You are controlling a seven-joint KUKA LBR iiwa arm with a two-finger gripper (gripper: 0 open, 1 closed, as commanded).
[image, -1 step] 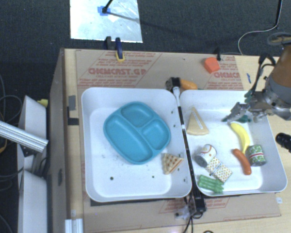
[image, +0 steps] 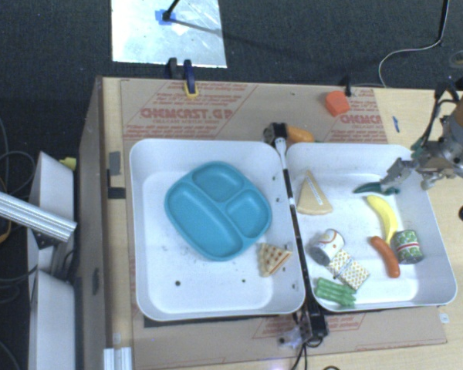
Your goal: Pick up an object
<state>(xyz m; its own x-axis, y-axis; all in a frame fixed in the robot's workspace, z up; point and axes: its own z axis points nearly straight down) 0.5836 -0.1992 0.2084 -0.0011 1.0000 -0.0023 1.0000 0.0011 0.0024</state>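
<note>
One banana (image: pixel 383 216) just below tool (image: pixel 399 174).

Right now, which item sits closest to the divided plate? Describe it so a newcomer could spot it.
Start with the left bin, which holds the blue divided plate. Just off the plate's lower right edge, toward the seam between the bins, lies a small tan waffle wedge. Its grid pattern and triangular shape set it apart from the smooth, pale cheese wedge across the seam in the right bin.

A dark carpeted floor (image: pixel 309 21) is seen beyond the cardboard-topped bench (image: pixel 239 106). A shiny sheet (image: pixel 167 21) is laid on it, far left. Cables (image: pixel 409 52) are trailed at far right.
</note>
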